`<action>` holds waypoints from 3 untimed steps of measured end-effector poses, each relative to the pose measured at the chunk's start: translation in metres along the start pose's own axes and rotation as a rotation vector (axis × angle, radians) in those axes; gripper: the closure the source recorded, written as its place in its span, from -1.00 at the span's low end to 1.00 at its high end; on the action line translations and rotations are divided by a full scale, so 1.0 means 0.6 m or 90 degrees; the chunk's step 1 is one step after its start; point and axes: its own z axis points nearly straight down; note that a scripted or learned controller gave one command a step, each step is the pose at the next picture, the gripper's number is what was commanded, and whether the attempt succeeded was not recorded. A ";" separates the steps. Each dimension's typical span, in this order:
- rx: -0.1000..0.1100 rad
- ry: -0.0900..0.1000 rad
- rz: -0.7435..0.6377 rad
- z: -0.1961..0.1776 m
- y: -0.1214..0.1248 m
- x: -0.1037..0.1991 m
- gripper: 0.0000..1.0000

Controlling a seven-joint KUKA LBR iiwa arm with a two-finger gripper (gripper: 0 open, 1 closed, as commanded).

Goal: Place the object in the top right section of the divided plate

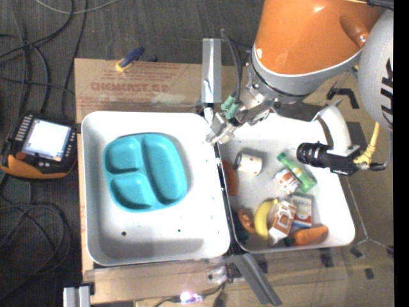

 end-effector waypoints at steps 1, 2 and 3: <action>0.004 0.001 0.426 0.187 -0.026 0.003 1.00; 0.004 0.001 0.372 0.264 0.059 -0.024 1.00; 0.001 0.000 0.253 0.061 0.009 -0.086 1.00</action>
